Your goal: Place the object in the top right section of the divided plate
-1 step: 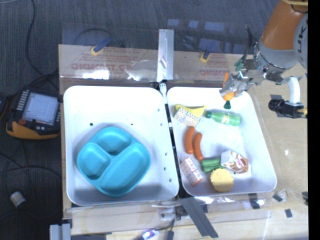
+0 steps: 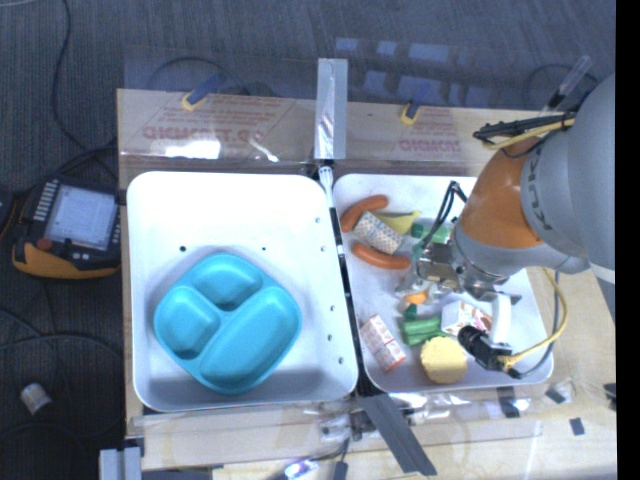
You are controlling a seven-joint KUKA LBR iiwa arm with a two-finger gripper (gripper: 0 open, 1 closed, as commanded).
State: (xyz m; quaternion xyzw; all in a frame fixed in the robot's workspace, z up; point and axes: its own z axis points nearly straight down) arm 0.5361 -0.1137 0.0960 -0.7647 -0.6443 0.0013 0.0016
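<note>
I see gripper (image 2: 432, 280) low in right bin (image 2: 535, 363), centre-right of frame, among toy food; can't tell its opening or hold (wrist hides it). Blue divided plate (image 2: 228, 320) sits in left bin (image 2: 160, 208)

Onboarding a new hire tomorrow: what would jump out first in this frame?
The bright blue divided plate alone in the left bin grabs the eye first. Next is the grey arm with its orange band, reaching from the right over the right bin. Under it lies a jumble of toy food: two sausages, a yellow piece at the front, small green items.
</note>
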